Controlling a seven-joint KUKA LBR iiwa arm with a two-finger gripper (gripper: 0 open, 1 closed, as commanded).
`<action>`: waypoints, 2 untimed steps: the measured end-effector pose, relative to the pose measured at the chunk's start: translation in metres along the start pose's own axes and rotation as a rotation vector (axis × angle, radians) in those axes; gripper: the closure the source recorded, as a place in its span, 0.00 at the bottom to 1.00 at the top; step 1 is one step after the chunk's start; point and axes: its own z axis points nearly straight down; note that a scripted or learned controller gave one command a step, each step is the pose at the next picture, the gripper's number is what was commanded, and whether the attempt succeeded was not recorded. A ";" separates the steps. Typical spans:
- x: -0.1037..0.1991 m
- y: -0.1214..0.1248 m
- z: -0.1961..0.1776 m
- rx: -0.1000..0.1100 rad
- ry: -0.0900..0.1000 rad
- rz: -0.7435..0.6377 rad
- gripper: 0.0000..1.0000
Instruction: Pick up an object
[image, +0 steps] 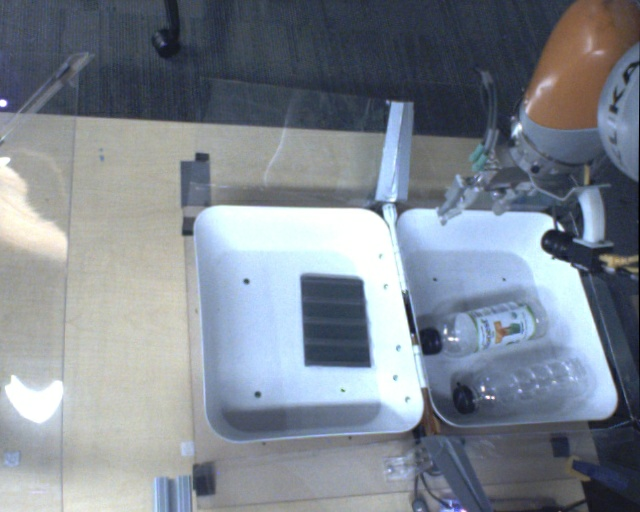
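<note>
Two clear plastic bottles lie on their sides in the right bin (470, 262). One has a green and orange label and a black cap (492, 328). The other is bare and ribbed (520, 383) and lies nearer the front wall. A dark ribbed rectangular block (335, 319) lies flat in the middle of the left bin (240, 300). My gripper (476, 198) hangs over the far rim of the right bin, well above and behind the bottles. It is open, with nothing between its fingers.
The grey arm with its orange band (575, 80) comes in from the upper right. A metal post (392, 160) stands behind the seam between the bins. A black fitting (565, 243) juts over the right bin's far right corner.
</note>
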 end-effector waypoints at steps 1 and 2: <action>-0.019 -0.059 0.147 0.007 0.002 0.067 0.00; -0.075 -0.111 0.184 -0.005 -0.003 -0.071 0.00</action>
